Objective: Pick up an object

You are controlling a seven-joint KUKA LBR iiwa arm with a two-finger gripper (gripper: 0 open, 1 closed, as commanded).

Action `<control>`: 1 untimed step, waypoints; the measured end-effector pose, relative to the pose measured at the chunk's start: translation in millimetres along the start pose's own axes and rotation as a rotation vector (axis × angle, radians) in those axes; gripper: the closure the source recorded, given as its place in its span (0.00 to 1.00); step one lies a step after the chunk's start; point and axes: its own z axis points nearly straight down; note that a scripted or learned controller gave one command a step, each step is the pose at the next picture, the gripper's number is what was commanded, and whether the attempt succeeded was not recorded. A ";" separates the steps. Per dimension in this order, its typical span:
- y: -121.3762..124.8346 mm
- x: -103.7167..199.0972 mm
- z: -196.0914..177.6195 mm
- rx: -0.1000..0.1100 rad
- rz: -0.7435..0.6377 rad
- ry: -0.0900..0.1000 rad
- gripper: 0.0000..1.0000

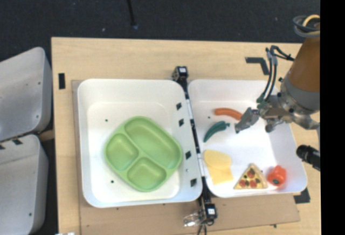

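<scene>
The right bin [280, 91] holds an orange chili [228, 113], a green pepper [216, 129], a yellow cheese wedge [218, 166], a pizza slice [250, 178] and a small red fruit [277, 175]. My gripper [259, 122] hangs over the bin's middle right, just right of the orange chili. It is open, its two grey fingers [245, 119] spread wide with only white bin floor between them. The grey arm with its orange band [306, 67] comes in from the right.
A green divided plate [143, 153] lies in the left bin [89, 121]. Black clips [189, 121] line the wall between the bins. The wooden bench [135, 56] surrounds both bins. A white chair [21, 99] stands at the left.
</scene>
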 end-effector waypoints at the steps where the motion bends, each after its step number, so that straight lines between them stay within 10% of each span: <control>1: 2.0 0.1 -5.4 -0.011 -0.003 -0.002 0.00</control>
